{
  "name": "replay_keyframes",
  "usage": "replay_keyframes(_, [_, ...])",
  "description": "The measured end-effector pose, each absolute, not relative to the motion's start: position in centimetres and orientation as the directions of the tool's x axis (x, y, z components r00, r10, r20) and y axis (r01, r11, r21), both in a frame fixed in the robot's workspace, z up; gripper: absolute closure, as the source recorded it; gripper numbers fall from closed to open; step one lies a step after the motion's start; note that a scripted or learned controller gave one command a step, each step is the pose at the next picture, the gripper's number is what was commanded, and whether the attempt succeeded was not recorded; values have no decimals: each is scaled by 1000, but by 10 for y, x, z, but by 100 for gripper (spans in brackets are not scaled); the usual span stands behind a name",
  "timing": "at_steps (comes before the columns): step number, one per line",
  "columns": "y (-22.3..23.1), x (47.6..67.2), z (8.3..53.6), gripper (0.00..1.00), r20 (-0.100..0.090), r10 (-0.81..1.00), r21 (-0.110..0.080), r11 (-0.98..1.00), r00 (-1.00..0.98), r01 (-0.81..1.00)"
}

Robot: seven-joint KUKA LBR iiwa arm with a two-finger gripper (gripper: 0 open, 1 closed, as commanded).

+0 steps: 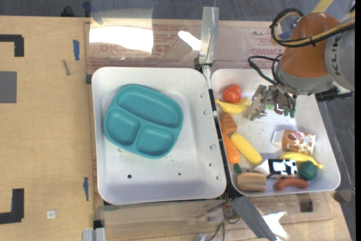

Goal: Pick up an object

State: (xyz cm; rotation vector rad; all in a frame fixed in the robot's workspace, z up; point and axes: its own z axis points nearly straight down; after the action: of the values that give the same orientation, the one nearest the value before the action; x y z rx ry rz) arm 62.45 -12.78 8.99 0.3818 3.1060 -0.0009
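The gripper [260, 103] hangs low in the right bin [330, 138], just beside a yellow banana [232, 106]. I cannot tell if it is open or closed. The banana lies across the bin, one tip toward the gripper, with a red tomato [232, 92] touching it. The corn [246, 148] slants down to the right beside a carrot [229, 138]. A teal plate [144, 120] sits in the left bin [113, 178].

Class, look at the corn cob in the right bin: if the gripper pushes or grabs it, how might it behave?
The corn cob looks rounded and elongated, so a sideways push would probably roll it. It rests against the carrot, which may block rolling that way. It looks like smooth toy food, so the gripper could slip unless it closes across the middle.
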Motion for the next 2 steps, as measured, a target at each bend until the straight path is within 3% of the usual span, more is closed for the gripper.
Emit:
replay_keyframes(1, [-161,623,160,100,-13,-271,-6,963,-962,-271])
replay_keyframes(2, [-160,623,158,0,-10,-272,-2,962,-962,-272])
